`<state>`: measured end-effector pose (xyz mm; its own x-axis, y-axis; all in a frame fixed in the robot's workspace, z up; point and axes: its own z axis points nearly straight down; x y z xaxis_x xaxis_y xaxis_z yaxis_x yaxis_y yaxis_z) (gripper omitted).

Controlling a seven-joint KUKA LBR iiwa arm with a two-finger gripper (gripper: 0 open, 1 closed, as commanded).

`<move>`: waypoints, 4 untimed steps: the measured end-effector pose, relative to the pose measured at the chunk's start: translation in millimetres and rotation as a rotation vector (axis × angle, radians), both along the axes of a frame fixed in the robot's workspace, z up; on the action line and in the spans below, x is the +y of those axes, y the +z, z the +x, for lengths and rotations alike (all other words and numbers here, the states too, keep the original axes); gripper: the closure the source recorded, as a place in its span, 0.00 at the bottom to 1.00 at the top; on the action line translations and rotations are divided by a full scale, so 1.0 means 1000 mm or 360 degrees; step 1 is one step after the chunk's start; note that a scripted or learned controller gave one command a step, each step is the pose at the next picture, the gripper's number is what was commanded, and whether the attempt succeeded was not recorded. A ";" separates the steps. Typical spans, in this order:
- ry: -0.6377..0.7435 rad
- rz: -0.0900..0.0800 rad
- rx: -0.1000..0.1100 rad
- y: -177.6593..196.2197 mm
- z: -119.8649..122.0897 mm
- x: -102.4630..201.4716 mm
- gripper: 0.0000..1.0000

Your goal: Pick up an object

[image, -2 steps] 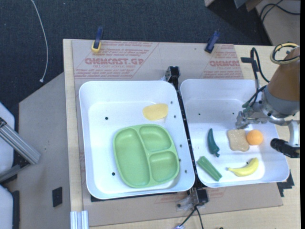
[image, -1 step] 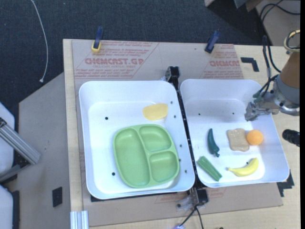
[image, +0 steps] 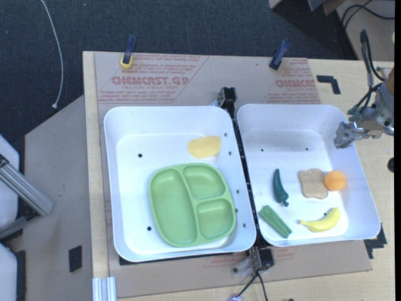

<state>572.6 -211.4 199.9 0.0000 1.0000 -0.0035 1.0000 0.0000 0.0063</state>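
1. My grey two-finger gripper (image: 344, 135) hung over the right edge of the right-hand shallow white bin (image: 294, 115), above the bin's bare upper corner. Whether it was open or closed I could not tell from that slant, and nothing showed in its grasp.

2. The things I might pick lay in the lower half of that bin: a small round orange ball (image: 335, 180), touching a flat tan piece shaped like a slice of bread (image: 312, 184); a yellow toy banana (image: 322, 221) below them near the front wall; a dark green curved pepper-like piece (image: 279, 187) to the left; and a light green oblong block (image: 274, 221) at the front left.

3. I judged all of them light, stiff toy pieces, probably smooth plastic, so slipping mattered more than crushing.

4. The ball looked likeliest to roll away; I would have closed across its widest part.

5. The banana seemed the safest choice: apart from its neighbours, narrow, best taken across its middle.

6. The left-hand white bin (image: 119, 127) held a pale green three-compartment plastic tray (image: 164, 196) and a pale yellow rounded lump (image: 204, 146) just behind it, well apart from my gripper.
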 end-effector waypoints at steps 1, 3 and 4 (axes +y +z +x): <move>0.0002 0.0002 0.0006 0.030 0.001 0.000 1.00; 0.0010 0.0010 0.0014 0.014 0.006 0.119 1.00; 0.0008 0.0009 0.0016 0.010 -0.004 0.172 1.00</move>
<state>568.9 -39.6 210.2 -0.0051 1.0000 0.0024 1.0000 0.0051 -0.0034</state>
